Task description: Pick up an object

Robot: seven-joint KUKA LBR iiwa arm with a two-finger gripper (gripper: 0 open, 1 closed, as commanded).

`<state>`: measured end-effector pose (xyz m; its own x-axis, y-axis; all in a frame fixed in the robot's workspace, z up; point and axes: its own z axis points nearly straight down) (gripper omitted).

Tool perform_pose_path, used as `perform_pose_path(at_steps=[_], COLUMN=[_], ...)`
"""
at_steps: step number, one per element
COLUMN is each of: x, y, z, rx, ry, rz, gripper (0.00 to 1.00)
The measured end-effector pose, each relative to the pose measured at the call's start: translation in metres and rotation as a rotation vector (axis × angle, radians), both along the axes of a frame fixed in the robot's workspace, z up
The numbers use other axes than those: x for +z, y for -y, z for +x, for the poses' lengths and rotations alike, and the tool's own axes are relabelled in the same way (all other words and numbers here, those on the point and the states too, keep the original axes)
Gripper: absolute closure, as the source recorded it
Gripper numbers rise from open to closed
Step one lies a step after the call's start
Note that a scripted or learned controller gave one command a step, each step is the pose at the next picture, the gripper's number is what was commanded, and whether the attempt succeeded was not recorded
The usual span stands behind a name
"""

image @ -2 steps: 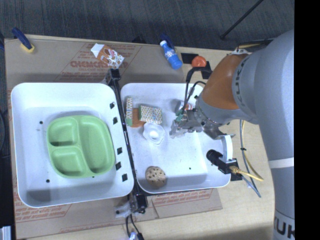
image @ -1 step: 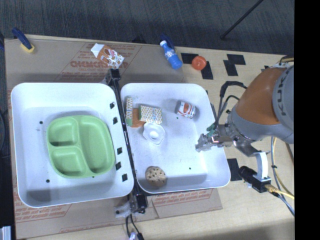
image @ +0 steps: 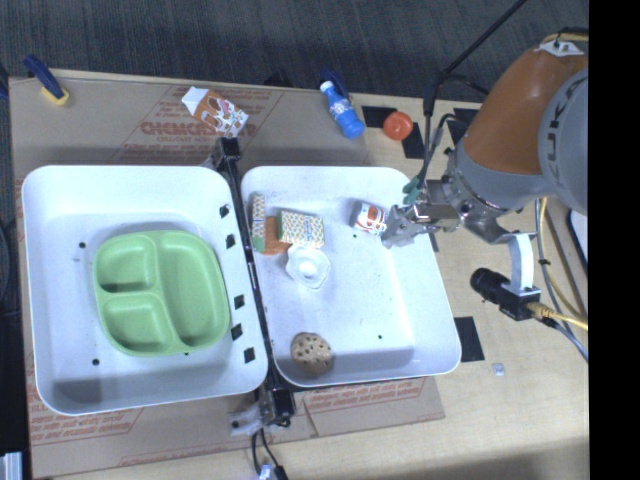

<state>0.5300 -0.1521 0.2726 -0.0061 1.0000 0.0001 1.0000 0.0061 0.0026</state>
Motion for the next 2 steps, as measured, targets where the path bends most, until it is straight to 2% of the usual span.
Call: perform_pose_path(at_steps=[1, 2], x=[0.0, -0.164], y=[0.001, 0.001], z=[0.0, -0.045], rx=[-0.001, 0.0], ry=[-0.002, -0.011], rz=[0.0, 0.003], gripper=[0.0, 0.0])
